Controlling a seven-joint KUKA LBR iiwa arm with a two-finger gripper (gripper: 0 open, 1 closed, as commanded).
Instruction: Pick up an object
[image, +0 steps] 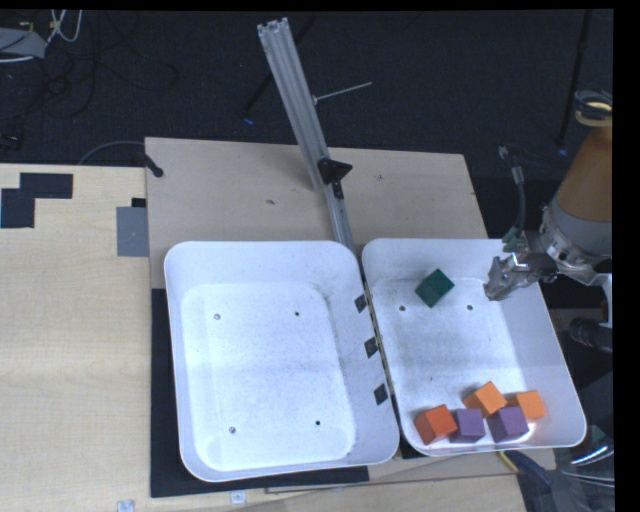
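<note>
A dark green block (434, 287) lies alone in the far part of the right bin (452, 340). Along that bin's near edge sits a cluster of blocks: an orange-red one (434, 423), a purple one (469, 425), an orange one (488, 397), another purple one (508, 422) and a small orange one (531, 404). My gripper (500, 278) hangs over the far right side of the right bin, a short way right of the green block, with nothing visibly in it.
The left bin (265, 355) lies beside the right one, joined by black clips (370, 346). A slanted aluminium bar (305, 125) rises behind the bins. The arm's wrist (580, 215) stands over the right bin's far right corner.
</note>
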